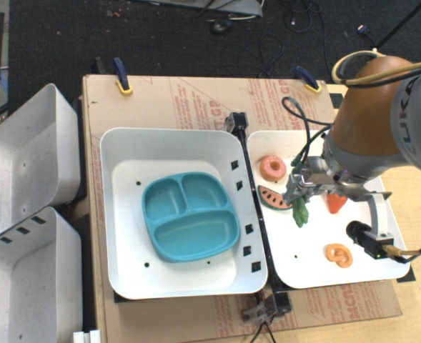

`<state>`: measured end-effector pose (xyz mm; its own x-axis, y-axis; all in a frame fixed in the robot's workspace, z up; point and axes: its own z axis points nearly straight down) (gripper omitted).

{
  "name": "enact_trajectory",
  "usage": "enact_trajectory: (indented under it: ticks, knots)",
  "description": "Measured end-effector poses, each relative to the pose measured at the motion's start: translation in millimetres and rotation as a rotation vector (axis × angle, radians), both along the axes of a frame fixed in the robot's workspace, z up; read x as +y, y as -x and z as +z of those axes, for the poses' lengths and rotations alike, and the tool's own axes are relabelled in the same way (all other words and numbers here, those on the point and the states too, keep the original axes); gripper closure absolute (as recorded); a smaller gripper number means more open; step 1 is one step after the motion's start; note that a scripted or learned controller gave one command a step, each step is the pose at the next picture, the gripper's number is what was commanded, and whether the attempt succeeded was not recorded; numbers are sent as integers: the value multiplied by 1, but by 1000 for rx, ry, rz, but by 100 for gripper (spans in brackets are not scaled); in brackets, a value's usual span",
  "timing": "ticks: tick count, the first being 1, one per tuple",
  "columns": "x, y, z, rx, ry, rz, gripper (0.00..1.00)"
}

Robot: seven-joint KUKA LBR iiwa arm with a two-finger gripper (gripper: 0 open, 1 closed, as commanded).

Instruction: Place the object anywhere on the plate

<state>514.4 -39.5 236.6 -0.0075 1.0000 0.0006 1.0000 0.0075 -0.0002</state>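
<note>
Two white bins sit side by side on the surface [174, 98]. Left bin [117, 213]: a teal divided plate [190, 216]. Right bin [303, 270]: pink donut [272, 167], watermelon slice [273, 198], red piece [337, 203], orange pretzel [339, 254], and a green object [299, 211] hanging directly below the tool [296, 190]; tool opening and hold cannot be told.

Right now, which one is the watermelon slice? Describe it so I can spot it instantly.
Look in the right white bin, along its left wall beside the divider. The watermelon slice lies there, just below the pink donut and left of the green toy. It alone is a red wedge with dark seeds and green rind.
</note>
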Motion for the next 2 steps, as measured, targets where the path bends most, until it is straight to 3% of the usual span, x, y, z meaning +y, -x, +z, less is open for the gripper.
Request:
enact_trajectory:
  ticks: [2]
  knots:
    - [103,-29,-16,-1,0,0,100]
